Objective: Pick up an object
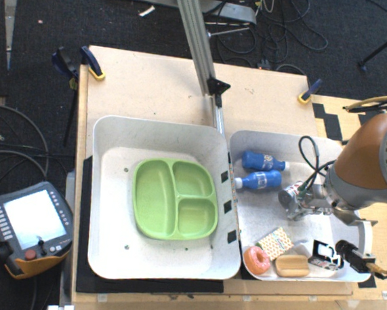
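My gripper hangs low over the middle of the right bin, just right of the lower of two blue bottles. The upper blue bottle lies near the bin's back. The lower blue bottle lies below it, its cap end close to the gripper. Along the bin's front edge lie a pink donut, a checkered packet, a tan bread-like piece and a small black-and-white object. Nothing is seen hanging from the gripper.
The left bin holds a green divided plate. A metal pole slants over the bench's back. The grey and orange arm covers the right bin's right side. A teach pendant lies off the bench at left.
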### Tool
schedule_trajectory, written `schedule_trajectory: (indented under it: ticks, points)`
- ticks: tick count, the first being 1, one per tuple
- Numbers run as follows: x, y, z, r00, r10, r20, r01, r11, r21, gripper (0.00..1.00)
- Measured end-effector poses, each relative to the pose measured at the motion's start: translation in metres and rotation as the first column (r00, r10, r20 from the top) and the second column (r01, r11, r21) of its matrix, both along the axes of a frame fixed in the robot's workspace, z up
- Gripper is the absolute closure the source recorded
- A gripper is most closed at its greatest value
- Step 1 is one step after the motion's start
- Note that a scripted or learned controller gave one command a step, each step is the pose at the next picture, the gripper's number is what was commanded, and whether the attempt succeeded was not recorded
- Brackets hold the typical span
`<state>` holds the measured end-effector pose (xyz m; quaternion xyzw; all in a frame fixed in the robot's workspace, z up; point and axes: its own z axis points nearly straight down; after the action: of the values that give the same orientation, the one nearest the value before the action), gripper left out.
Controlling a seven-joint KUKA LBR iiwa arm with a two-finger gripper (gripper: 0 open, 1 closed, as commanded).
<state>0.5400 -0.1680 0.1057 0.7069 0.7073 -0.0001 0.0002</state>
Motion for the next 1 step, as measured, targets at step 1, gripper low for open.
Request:
schedule_trajectory:
  ticks: [1]
  points:
    - [0.0002,-0.0011,0.0635,1.0,0.002,0.006,-0.002,1.0,-0.002,1.0]
